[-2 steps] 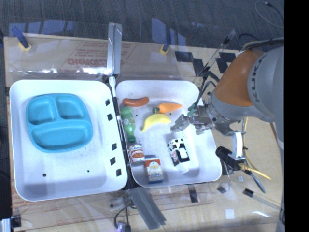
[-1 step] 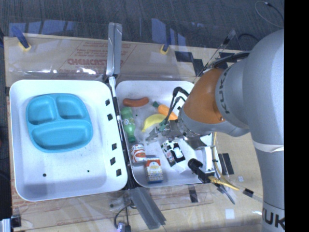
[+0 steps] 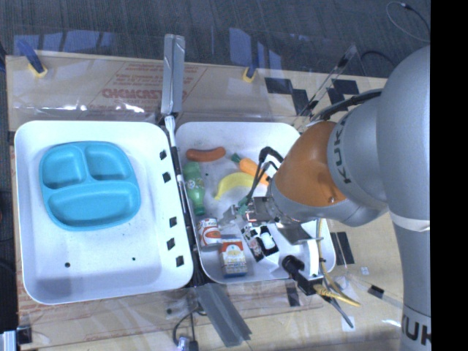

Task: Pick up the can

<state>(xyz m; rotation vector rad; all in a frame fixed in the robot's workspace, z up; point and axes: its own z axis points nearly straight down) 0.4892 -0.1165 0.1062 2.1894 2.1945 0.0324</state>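
A small red and white can [image 3: 210,233] lies on its side in the right bin [image 3: 281,131], near that bin's front left. My gripper [image 3: 246,216] hangs low over the bin just right of the can, under the orange wrist band. It is close to the can, and I see nothing held in it. The arm covers the right half of this bin.
In the right bin also lie a brown sausage [image 3: 206,153], a carrot [image 3: 247,166], a yellow banana [image 3: 232,185], a green bottle [image 3: 194,186] along the left wall, and a small orange and white carton [image 3: 232,257] at the front. A blue divided plate [image 3: 89,183] sits in the left bin [image 3: 95,276].
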